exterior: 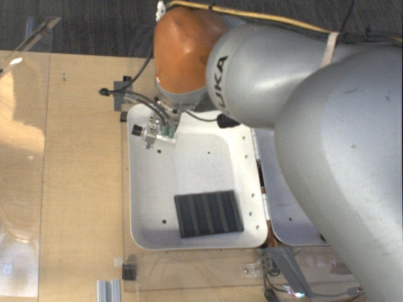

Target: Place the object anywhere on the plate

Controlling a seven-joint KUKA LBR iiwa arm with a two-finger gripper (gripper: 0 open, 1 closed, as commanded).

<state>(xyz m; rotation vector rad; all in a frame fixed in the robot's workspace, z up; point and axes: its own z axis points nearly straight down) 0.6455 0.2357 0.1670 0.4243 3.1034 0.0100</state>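
A dark grey ribbed plate (208,214) lies flat near the front of the left white bin (143,194). My gripper (153,133) hangs below the orange band (182,49) over the bin's far left corner, well away from the plate. It is small in this view, with metal parts and a green bit at its tip. I cannot make out any object in it, nor any loose object in the bin. The big grey arm (302,93) hides the far right of this bin and most of the right bin (291,226).
A black clamp with cables (119,97) sits on the wooden bench just beyond the bin's far left corner. A small black block (129,272) and a metal bracket (108,289) lie in front of the bin. Cables and a fixture (283,274) sit at the front right.
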